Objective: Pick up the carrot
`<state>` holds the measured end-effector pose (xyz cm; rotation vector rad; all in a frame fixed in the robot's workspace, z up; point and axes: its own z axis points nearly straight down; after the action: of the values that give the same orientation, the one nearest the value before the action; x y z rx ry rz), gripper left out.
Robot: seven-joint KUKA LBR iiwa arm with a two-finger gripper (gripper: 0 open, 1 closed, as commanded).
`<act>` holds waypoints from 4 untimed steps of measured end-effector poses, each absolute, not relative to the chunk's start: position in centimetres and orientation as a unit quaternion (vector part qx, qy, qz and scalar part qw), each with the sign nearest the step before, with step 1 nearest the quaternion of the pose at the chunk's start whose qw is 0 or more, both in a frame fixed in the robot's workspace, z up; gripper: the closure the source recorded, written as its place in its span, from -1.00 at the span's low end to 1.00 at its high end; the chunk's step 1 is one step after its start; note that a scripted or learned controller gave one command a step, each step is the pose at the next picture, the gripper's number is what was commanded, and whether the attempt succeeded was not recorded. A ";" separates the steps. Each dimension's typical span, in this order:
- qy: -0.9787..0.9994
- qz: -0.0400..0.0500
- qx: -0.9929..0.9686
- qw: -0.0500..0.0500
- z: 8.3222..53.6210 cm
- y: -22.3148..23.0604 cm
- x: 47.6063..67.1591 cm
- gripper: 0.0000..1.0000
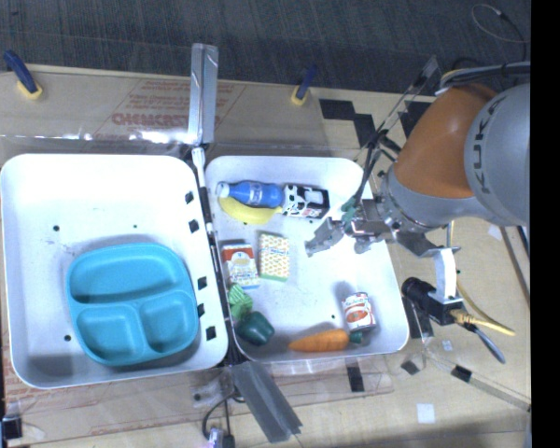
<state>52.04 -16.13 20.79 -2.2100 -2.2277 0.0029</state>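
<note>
The orange carrot (319, 342) lies flat along the front wall of the right bin (385, 259), with its green top pointing right toward a small can. My gripper (325, 237) hangs over the middle of the right bin, up and slightly right of the carrot and well apart from it. Nothing is visibly held in it. The grey arm with its orange band reaches in from the right.
In the right bin are a blue bottle (252, 194), a yellow banana (247, 215), a black-and-white item (305, 202), two small boxes (240, 264) (274, 256), a red-labelled can (357, 311) and a green pepper (254, 326). The left bin holds a blue divided tray (131, 301).
</note>
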 end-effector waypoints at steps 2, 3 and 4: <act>-0.731 0.000 -0.682 0.001 9.1 -18.2 47.7 -1.00; -0.823 0.000 -0.568 -0.001 9.2 -20.7 47.7 -1.00; -0.824 -0.001 -0.566 -0.002 10.2 -20.7 47.9 1.00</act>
<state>47.87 -20.68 10.22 -1.7809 -2.5936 -0.0022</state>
